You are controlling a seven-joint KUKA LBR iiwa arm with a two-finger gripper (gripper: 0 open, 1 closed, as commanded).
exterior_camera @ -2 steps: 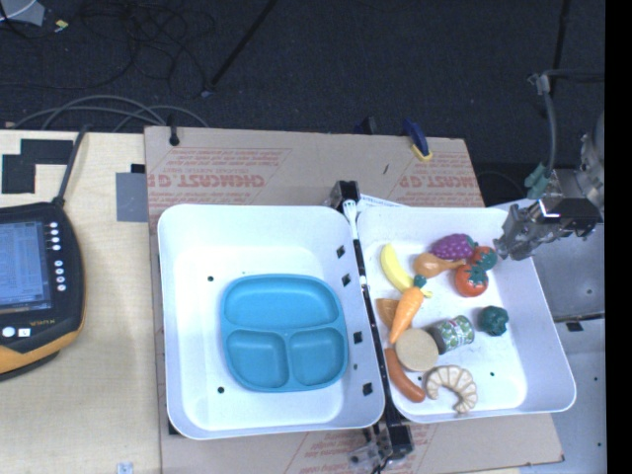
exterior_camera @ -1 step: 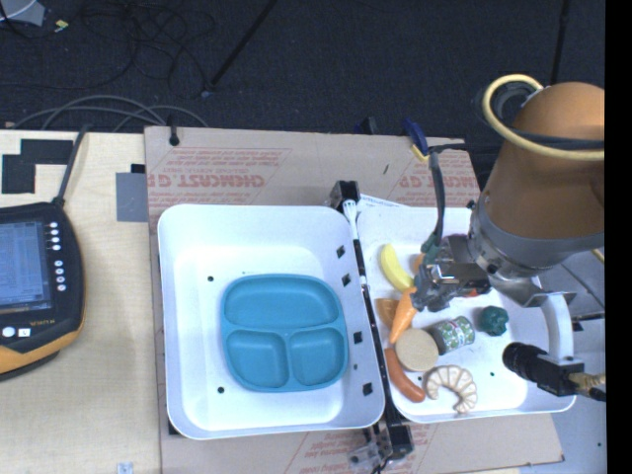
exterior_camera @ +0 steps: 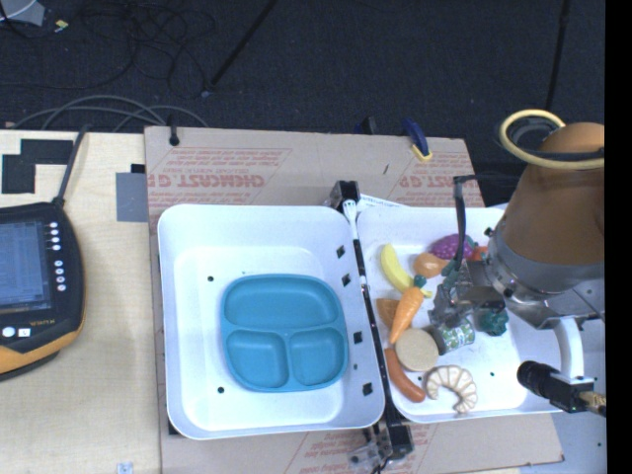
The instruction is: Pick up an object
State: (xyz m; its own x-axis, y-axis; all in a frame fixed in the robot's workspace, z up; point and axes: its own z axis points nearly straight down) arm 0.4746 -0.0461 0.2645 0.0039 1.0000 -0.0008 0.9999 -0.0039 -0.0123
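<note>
The gripper [exterior_camera: 456, 302] is hanging low over the middle of the right bin [exterior_camera: 494, 378], down among the toy food, so the arm [exterior_camera: 553, 215] is looking to be in the approach/grasp step; whether its fingers are apart or together cannot be told, and nothing is visibly clamped. Nearest candidates sitting at the tool are a small dark-green piece [exterior_camera: 492, 319] and a grey-green lump [exterior_camera: 456, 338] just beside it. The next move is calling for a clean closure on one item, then a straight lift clear of the neighbours. Count going outward: one banana [exterior_camera: 396, 266], one carrot [exterior_camera: 405, 314], one round tan disc [exterior_camera: 417, 349], one sausage [exterior_camera: 403, 375], one shrimp [exterior_camera: 454, 386], one purple grape bunch [exterior_camera: 453, 246], one orange piece [exterior_camera: 430, 264]. Left bin [exterior_camera: 188, 255] is carrying one blue three-compartment plate [exterior_camera: 284, 330]. Two bins total.
</note>
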